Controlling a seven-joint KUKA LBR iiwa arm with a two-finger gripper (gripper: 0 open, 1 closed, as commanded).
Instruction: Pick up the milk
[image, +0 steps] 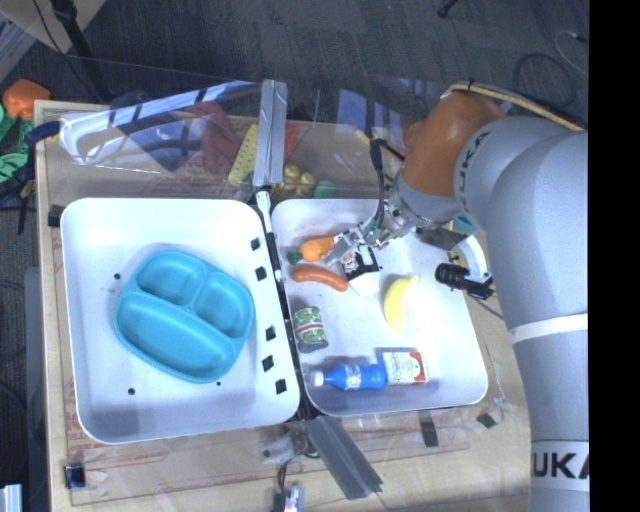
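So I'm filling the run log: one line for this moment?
gripper above hot dog, upper right bin | milk lying by blue bottle, untouched | grasp: none

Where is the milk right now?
The milk carton lies in the right bin, near its front edge, right beside the blue bottle and below the yellow banana.

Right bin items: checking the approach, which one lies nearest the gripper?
The orange carrot, just left of the gripper; the milk carton lies farther off, by the near wall.
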